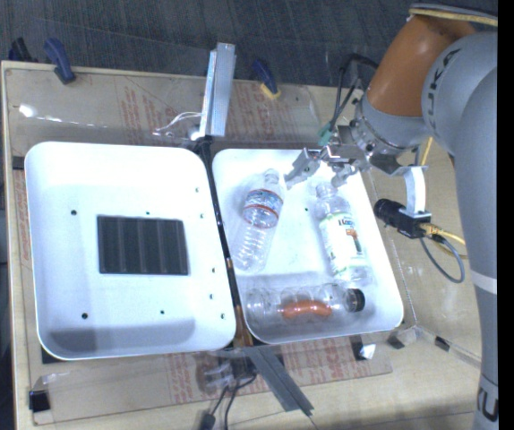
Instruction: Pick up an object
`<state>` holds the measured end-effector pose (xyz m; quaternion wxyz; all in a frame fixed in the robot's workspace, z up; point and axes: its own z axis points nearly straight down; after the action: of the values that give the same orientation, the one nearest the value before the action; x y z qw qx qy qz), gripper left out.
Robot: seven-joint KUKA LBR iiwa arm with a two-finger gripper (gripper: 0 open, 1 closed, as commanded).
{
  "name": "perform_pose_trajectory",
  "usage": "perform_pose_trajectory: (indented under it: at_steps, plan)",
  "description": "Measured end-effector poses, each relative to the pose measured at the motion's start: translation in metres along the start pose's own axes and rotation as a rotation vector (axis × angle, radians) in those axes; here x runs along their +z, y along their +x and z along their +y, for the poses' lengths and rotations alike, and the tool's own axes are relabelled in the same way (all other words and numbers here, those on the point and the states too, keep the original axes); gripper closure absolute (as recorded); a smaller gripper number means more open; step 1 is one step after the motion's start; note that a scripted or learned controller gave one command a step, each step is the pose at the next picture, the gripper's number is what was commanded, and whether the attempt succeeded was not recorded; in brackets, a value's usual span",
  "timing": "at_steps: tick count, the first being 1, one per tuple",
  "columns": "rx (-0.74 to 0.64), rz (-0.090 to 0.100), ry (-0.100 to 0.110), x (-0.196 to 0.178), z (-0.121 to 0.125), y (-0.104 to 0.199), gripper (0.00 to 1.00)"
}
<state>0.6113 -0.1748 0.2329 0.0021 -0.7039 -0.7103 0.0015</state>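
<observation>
Bottles are lying in the right bin — three clear plastic ones. One bottle with a red-and-blue label is slanting along the bin's left side, its cap toward the far wall. A second, the white-labelled bottle, is lying along the right side, neck pointing at the far right corner. A third, the bottle with orange contents, is stretching across the near wall, its dark cap to the right, just beside the white-labelled one's base. The gripper is hanging over the bin's far edge, just above the white-labelled bottle's cap, its metal fingers spreading apart with nothing between them. The left bin is sitting alongside, touching the right one, with a dark ribbed rectangle on its floor. Both bins are resting on a pale bench — blue clamps are gripping its far edge, and a metal bar is standing at the seam between bins. Dark carpet is showing beyond the bench.
</observation>
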Motion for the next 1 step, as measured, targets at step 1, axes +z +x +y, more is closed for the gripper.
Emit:
perform_pose_trajectory:
  at_steps: [1]
  plan:
    - [0.016, 0.0, -0.001, 0.1419, 0.0381, 0.0456, 0.0]
